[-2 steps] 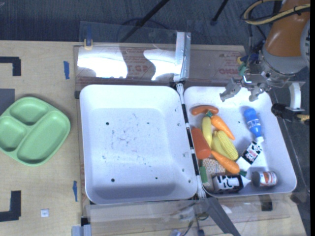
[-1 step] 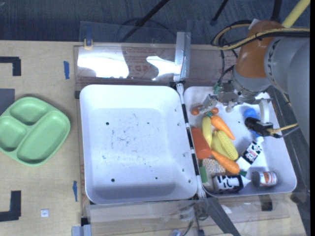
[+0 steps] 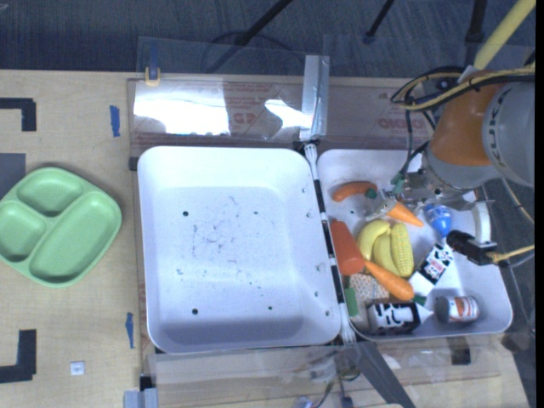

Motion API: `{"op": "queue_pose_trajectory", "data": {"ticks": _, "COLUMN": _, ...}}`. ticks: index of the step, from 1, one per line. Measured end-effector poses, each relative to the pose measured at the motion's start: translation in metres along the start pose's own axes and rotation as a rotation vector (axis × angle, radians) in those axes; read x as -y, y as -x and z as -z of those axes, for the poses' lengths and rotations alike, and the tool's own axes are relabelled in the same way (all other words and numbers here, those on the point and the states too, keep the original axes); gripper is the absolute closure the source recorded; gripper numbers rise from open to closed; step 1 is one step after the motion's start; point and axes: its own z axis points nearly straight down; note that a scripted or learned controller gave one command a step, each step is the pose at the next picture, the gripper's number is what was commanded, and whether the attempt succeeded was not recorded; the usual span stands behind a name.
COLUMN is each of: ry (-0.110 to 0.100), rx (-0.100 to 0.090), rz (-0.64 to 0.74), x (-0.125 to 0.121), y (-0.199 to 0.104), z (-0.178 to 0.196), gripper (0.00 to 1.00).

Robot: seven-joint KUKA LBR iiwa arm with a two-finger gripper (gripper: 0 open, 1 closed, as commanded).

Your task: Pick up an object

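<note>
The right bin (image 3: 497,300) holds several toy foods and packages. Among them are a yellow banana (image 3: 372,237), a corn cob (image 3: 400,252), a long carrot (image 3: 390,281), a red-orange block (image 3: 346,246) and an orange sausage shape (image 3: 352,190). A small carrot (image 3: 406,215) lies at the bin's upper middle, with a blue piece (image 3: 439,220) to its right. My gripper (image 3: 410,195) hangs low over the back of this bin, just above the small carrot. The arm's wrist with its orange band (image 3: 459,134) covers the bin's far right corner.
The left bin (image 3: 229,245) sits beside the right one. A green divided plate (image 3: 56,225) rests on the bench at far left. A can (image 3: 459,308), a black-and-white box (image 3: 395,314) and a black-and-white packet (image 3: 436,264) lie near the right bin's front. Cables loop above the arm.
</note>
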Motion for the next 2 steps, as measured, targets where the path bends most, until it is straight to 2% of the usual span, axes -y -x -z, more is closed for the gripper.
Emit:
{"op": "queue_pose_trajectory", "data": {"ticks": 1, "ry": 0.003, "rx": 0.0, "rz": -0.003, "x": -0.002, "y": 0.001, "z": 0.01, "gripper": 1.0}}
{"op": "queue_pose_trajectory", "data": {"ticks": 2, "ry": -0.005, "rx": 0.0, "rz": -0.161, "x": -0.018, "y": 0.012, "z": 0.103, "gripper": 1.0}}
